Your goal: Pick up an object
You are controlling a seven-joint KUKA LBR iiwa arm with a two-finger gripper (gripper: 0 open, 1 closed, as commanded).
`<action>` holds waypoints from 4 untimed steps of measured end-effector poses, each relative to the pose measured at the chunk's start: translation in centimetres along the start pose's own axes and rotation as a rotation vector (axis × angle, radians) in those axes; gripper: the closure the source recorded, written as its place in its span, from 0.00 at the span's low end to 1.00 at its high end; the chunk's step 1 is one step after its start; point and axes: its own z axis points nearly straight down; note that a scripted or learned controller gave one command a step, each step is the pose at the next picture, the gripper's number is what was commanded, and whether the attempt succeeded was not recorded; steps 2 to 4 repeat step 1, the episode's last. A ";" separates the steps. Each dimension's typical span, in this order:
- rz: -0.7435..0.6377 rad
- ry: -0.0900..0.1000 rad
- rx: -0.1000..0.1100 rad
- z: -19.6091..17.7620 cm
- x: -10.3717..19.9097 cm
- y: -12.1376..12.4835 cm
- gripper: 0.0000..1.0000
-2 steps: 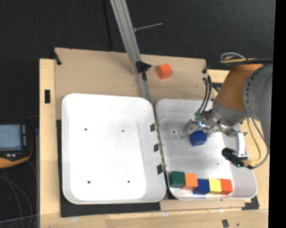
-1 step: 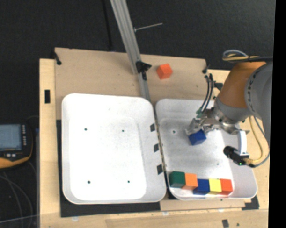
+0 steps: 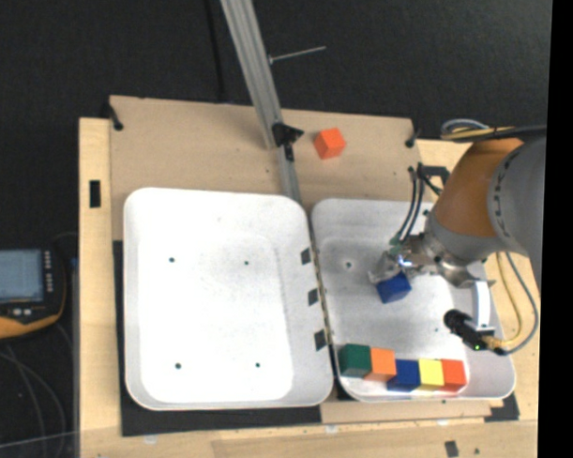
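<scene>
A blue block [image 3: 393, 289] lies in the right bin [image 3: 347, 230], a little above that bin's middle, and it is met from above and to the right by the hand [image 3: 391, 271] of the grey arm [image 3: 475, 216]. The hand is seen just at the block's upper edge, touching or nearly touching it, but whether the block sits between the fingers cannot be told, and whether the hand is clenched or released cannot be told either. The block appears to rest on the bin floor, tilted slightly, so no lift is judged to have happened yet. Along the lower wall of the same bin a row of blocks is lined up: a green block [image 3: 355, 359], an orange block [image 3: 382, 362], a second blue block [image 3: 405, 373], a yellow block [image 3: 432, 372] and another orange block [image 3: 454, 372]. The left bin [image 3: 209, 296] is set beside it, and a lone orange cube [image 3: 329, 143] sits on the worktop [image 3: 365, 132] beyond both bins. The task is judged to be at the grasping stage: the approach is done, while a secure grip and the raising of the block are left.
</scene>
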 end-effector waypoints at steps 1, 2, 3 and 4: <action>-0.001 0.006 0.007 0.2 -5.1 3.0 1.00; -0.001 0.006 0.007 0.2 -5.1 3.0 1.00; -0.001 0.006 0.007 0.2 -5.1 3.0 1.00; -0.001 0.006 0.007 0.2 -5.1 3.0 1.00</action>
